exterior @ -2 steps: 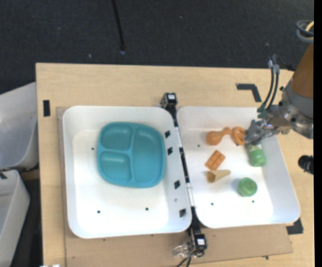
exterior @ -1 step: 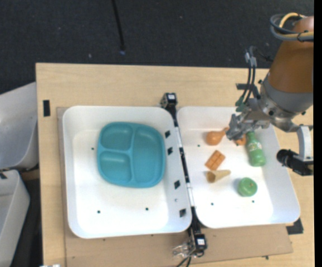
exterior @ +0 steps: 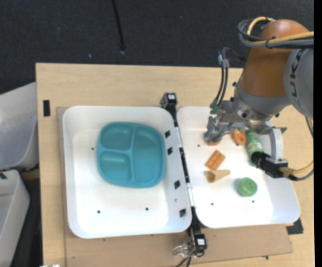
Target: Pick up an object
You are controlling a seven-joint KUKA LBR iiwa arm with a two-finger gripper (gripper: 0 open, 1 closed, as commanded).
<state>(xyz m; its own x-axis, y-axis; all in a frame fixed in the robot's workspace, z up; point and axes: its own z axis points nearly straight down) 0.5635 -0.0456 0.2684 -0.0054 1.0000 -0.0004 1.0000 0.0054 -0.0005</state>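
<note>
Camera view: gripper (exterior: pixel 219 131) hung low at right bin's (exterior: pixel 278 204) far side; finger state impossible to tell. Waffle (exterior: pixel 215 160) lay just nearer, probably light, stiff; best taken across short sides.

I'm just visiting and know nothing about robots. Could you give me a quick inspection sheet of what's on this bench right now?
Surface: wooden bench bearing two white bins, left bin and right bin.
Job's things: in the right bin, an orange waffle piece, a tan cone, a green round toy, a green bottle, a small orange piece.
Clutter: teal divided plate in the left bin.
Grippers: gripper low over the right bin's back left part.
Cables: black cable along the arm.
Surroundings: dark floor, white shapes at left.
</note>
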